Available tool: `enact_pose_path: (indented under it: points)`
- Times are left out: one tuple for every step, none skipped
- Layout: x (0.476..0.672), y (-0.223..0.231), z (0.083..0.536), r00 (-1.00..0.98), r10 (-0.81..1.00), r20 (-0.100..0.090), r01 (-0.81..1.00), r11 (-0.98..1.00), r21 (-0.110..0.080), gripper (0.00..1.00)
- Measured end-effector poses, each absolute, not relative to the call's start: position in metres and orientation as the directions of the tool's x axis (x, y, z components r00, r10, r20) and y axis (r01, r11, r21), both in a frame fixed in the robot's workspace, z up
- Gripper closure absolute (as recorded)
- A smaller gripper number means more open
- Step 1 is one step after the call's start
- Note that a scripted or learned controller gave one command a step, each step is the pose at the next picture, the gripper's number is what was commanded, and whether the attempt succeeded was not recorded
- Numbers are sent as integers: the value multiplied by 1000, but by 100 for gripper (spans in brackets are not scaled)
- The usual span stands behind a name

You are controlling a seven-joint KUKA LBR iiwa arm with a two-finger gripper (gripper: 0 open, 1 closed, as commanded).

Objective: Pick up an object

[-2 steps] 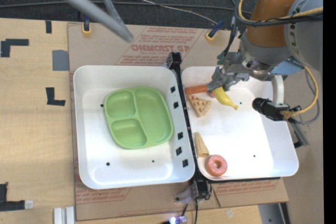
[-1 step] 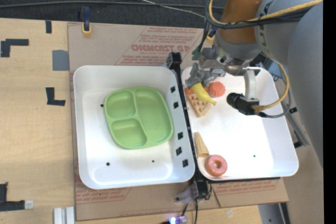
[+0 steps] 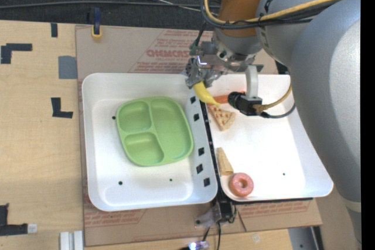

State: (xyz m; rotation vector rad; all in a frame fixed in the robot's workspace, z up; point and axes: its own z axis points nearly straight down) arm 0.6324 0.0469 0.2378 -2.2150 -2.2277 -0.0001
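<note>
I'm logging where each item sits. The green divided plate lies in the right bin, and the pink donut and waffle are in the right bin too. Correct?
Not quite. In the camera view the green divided plate lies in the left bin; the pink donut and waffle are in the right bin.

A light green divided plate (image 3: 154,131) lies in a white bin (image 3: 96,126); at its four o'clock, a pink doughnut (image 3: 241,184).

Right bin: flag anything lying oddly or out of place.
The cone lies on its side against the divider, with the donut touching its wide end. The waffle sits askew near the tool, beside a yellow piece. No spill or damage shows.
</note>
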Motion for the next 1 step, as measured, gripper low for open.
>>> enact_pose_path:
  points:
    - [652, 95, 238, -5, 1000, 0, 1000, 5, 0, 100]
